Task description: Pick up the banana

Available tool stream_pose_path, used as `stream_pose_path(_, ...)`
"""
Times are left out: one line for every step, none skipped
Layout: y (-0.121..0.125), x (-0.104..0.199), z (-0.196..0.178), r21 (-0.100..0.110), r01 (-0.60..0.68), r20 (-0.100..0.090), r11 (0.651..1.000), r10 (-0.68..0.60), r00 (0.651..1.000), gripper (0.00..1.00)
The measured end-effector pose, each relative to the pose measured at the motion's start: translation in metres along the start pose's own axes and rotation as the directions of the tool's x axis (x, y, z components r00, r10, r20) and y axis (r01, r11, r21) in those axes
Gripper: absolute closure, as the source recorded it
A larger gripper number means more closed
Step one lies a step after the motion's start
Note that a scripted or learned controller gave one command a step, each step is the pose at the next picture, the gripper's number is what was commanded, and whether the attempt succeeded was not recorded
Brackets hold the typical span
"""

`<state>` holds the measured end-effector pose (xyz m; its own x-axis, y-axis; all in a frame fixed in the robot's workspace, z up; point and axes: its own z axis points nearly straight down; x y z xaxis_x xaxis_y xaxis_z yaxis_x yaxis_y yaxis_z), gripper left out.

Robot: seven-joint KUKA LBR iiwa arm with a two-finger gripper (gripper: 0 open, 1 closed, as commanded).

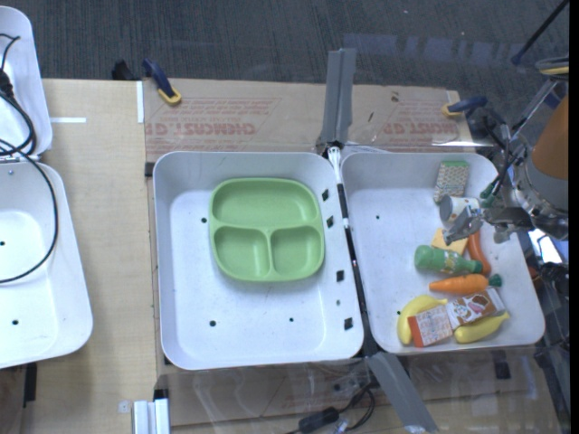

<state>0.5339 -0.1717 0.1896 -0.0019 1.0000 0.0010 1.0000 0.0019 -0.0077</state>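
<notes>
Gripper sits low in the right bin, at about 2 o'clock of it, over the yellow-orange item just above the green bottle; can't tell its opening or whether it touches anything. Banana lies at the bin's 5 o'clock edge, touching the carton, well apart from the gripper. Count in the right bin: one banana, one carrot, one green bottle, one carton, one orange box beside a yellow piece, one speckled sponge at 1 o'clock; left bin has one green three-compartment plate.
</notes>
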Motion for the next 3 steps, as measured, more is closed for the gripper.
stream_pose_path(-0.044,0.064,0.102,-0.001,-0.043,-0.001,0.999,0.043,0.999,0.00)
stream_pose_path(-0.056,0.076,0.102,-0.001,0.033,0.000,0.999,-0.033,0.999,0.00)
stream_pose_path(-0.056,0.076,0.102,-0.001,0.033,0.000,0.999,-0.033,0.999,0.00)
